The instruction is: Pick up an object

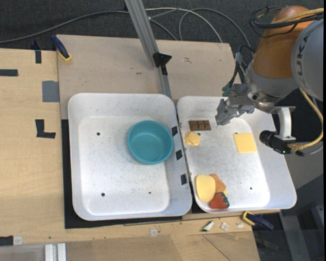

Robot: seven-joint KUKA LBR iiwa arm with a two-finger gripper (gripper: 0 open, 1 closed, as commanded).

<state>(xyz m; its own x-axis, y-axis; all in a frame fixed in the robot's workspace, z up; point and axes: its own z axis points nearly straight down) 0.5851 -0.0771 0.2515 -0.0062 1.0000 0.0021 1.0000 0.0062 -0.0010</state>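
Note:
My gripper (224, 116) hangs over the back of the right bin (271, 197), just right of a brown chocolate-bar piece (199, 125). A small pale yellow lump (192, 139) lies in front of the brown piece. A flat yellow square (244, 143) lies to the gripper's front right. Near the bin's front edge sit a yellow rounded item (205, 187), an orange piece (219, 185) and a red strawberry-like item (219, 201), bunched together. Nothing shows between the fingers.
The left bin (92, 162) holds a teal bowl (149, 141). A slanted metal pole (146, 34) rises behind the bins. Cables trail across the dark back surface. Small clamps sit at the board's back left (61, 49) and front right (251, 218).

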